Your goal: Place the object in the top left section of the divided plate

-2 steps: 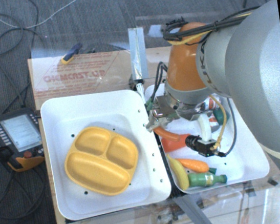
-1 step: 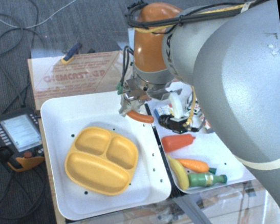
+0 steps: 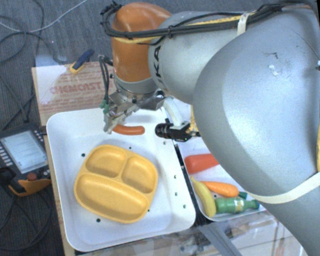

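Gripper (image 3: 112,120) hangs over the far edge of the left bin (image 3: 65,167), its tip just above the left end of a small sausage (image 3: 128,130); whether its fingers are spread or pressed together cannot be told, as the wrist hides them. The sausage lies flat on the bin floor, just beyond the yellow plate (image 3: 116,182), not touching it. The plate sits tilted in the middle of the left bin, with two smaller sections on its far side and one long section on its near side, all bare. The grey arm (image 3: 250,100) crosses the right bin (image 3: 202,212) and covers most of it; in the part that shows lie a red piece (image 3: 201,162), a carrot (image 3: 220,188), a banana (image 3: 203,197) and a green bottle (image 3: 236,205), close together. A pendant (image 3: 16,156) rests on the floor left of the bench, and a cardboard sheet (image 3: 69,93) lies beyond the left bin.
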Robot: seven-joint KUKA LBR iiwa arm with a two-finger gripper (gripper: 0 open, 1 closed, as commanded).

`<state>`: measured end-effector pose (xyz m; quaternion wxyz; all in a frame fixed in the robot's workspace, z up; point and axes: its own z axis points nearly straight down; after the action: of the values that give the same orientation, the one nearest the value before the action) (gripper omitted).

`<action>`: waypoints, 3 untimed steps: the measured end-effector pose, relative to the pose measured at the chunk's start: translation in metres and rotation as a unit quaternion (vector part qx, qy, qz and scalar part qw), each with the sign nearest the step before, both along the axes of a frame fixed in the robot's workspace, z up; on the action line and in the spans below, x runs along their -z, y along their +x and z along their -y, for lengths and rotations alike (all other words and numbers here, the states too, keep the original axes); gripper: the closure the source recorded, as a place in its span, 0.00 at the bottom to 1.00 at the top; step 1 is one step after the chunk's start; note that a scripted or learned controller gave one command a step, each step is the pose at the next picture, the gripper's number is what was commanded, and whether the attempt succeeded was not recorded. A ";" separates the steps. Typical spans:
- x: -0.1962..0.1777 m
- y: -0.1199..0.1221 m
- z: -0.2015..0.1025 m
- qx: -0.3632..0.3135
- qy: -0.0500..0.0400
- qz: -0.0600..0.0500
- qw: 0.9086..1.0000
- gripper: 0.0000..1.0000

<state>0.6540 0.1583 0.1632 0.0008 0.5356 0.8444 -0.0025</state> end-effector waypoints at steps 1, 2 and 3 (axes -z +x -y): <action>0.070 0.012 -0.009 -0.035 0.000 0.000 0.999 1.00; 0.027 -0.041 -0.025 -0.081 0.001 0.012 0.997 1.00; -0.007 -0.099 -0.023 -0.195 0.006 0.041 0.980 1.00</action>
<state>0.5547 0.1815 0.1698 0.0328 0.3606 0.9318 0.0246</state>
